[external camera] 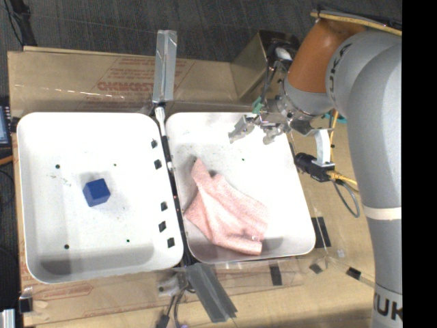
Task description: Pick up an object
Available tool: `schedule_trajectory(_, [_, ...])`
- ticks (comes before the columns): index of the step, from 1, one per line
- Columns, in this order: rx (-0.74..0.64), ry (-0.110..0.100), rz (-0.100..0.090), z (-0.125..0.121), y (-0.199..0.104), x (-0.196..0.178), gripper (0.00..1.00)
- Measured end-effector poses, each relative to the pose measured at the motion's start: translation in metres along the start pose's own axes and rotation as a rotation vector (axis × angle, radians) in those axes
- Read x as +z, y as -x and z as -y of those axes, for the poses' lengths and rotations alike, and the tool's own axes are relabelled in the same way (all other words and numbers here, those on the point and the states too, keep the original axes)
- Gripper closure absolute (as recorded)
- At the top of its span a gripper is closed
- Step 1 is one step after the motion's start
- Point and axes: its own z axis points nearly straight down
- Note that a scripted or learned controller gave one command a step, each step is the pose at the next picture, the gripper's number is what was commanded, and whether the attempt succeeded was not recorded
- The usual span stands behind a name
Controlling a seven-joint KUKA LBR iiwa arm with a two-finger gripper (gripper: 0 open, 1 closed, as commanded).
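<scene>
A pink cloth point(225, 212) lies crumpled in the right bin point(287, 176), toward its front left. A small blue cube point(97, 191) sits in the left bin point(41, 149), near the middle. My gripper point(254, 130) hangs over the back of the right bin, well above and behind the cloth. Its two fingers are spread apart with nothing between them.
A grey divider strip point(164, 74) runs between the two bins, with black clips point(164, 203) along the shared edge. A cardboard sheet point(102, 80) lies behind the bins. The arm's grey body point(369, 115) fills the right side.
</scene>
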Motion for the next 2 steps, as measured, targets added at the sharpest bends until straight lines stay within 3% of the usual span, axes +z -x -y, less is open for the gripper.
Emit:
schedule_trajectory(1, [0.039, 0.001, 0.0, 0.053, -0.062, 0.104, 0.0])
schedule_trajectory(2, [0.016, 0.004, 0.0, 0.121, -0.027, 0.104, 0.0])
